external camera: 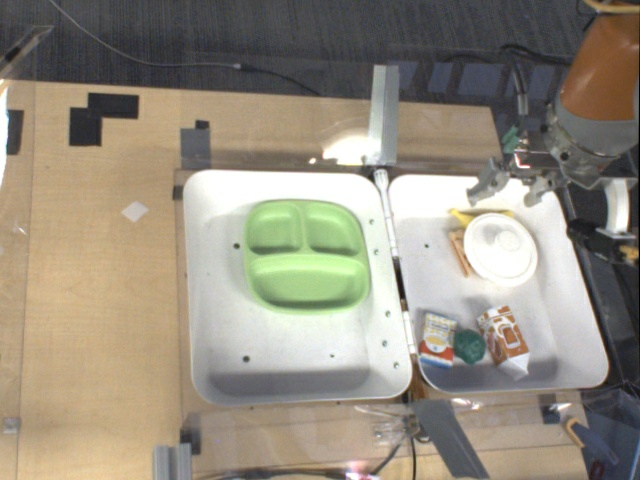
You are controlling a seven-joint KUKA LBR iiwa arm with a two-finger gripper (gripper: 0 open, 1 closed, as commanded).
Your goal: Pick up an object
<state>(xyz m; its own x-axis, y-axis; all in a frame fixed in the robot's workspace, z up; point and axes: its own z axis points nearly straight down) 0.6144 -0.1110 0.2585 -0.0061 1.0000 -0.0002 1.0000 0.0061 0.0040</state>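
Observation:
My gripper hangs over the far part of the right bin, its two grey fingers spread open with nothing between them. Just below it lies a white round bowl. A yellow piece and a brown stick lie at the bowl's left. Near the bin's front stand a small red-and-white carton, a green ball and a brown-and-white carton.
The left bin holds a green divided plate. A metal post stands behind the ridge between the bins. The arm's orange band rises at the upper right. Cables run along the right side.

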